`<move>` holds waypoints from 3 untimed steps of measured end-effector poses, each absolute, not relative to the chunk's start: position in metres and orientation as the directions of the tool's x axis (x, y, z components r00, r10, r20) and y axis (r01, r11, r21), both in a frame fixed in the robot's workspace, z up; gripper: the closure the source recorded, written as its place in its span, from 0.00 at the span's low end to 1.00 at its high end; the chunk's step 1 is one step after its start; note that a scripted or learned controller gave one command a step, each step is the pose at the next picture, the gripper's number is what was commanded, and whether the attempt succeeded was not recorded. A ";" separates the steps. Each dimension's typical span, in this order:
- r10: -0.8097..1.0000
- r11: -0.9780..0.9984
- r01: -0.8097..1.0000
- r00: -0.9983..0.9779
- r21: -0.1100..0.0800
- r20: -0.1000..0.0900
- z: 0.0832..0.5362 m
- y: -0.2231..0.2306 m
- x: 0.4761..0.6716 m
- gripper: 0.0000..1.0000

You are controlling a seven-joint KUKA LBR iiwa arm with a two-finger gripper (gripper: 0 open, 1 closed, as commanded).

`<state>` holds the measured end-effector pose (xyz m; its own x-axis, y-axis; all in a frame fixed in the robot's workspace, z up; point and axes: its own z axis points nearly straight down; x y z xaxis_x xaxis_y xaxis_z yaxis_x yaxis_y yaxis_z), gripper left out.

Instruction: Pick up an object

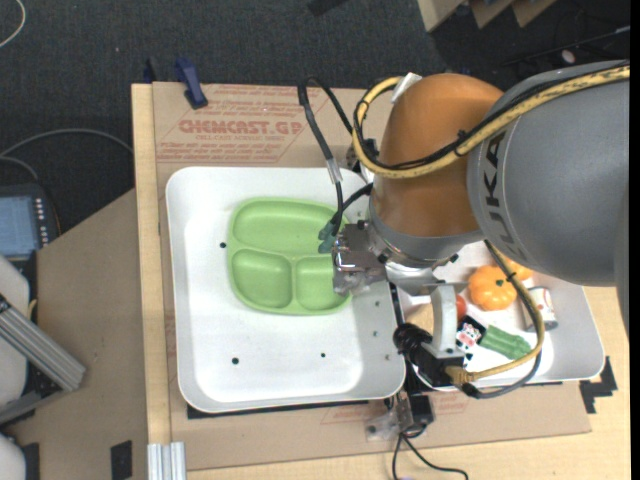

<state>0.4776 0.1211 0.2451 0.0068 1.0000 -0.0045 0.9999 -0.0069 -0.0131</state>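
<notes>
While the arm (500, 168) hangs over the bench, a green divided tray (280, 256) is seen in the left bin (200, 268). An orange fruit (492, 288) is seen in the right bin (585, 353). How far the hand is opened cannot be told.

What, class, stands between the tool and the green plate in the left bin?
Nothing visible. The tool hangs at the right edge of the green plate, which lies alone in the left bin. The orange sits in the right bin, off to the side.
</notes>
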 end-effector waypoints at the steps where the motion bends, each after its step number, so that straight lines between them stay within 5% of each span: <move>1: 1.000 0.008 1.000 -0.008 0.012 0.006 0.353 0.181 0.480 1.00; 3: 1.000 -0.004 1.000 0.004 0.006 0.000 0.409 0.077 0.480 1.00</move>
